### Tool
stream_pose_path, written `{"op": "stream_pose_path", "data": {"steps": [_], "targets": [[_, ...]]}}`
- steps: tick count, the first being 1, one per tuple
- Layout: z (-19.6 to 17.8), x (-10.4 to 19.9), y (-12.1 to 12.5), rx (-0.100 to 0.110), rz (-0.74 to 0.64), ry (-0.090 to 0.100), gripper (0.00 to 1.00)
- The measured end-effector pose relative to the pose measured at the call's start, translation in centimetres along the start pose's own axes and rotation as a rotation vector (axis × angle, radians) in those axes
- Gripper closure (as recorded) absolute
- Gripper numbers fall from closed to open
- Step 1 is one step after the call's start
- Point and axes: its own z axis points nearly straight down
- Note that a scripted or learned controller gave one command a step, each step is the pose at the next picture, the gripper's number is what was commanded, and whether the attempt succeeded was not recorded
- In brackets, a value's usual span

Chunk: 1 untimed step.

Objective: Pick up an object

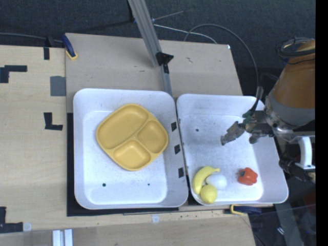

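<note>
Over the right shallow white bin (266,137), two-finger gripper (241,136) spread and holding nothing, small red pepper-shaped toy (247,176) below it near the front, beside yellow plastic banana (203,176), white egg-shaped ball (217,181), yellow lemon (208,193), yellow three-compartment plastic plate (132,136) in the left white bin (84,152)

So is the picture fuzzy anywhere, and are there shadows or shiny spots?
In the camera view, the whole picture is a little soft; the end effector looks smeared, so its fingers are hard to read. The yellow divided plate casts only a faint shadow on the left bin, so the light is even. The white ball beside the banana looks bright and washed out.
</note>
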Motion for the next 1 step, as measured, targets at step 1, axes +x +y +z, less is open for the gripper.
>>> {"op": "stream_pose_path", "data": {"steps": [1], "targets": [[0.0, -0.01, 0.0, 0.0, 0.0, 0.0, 0.0]]}}
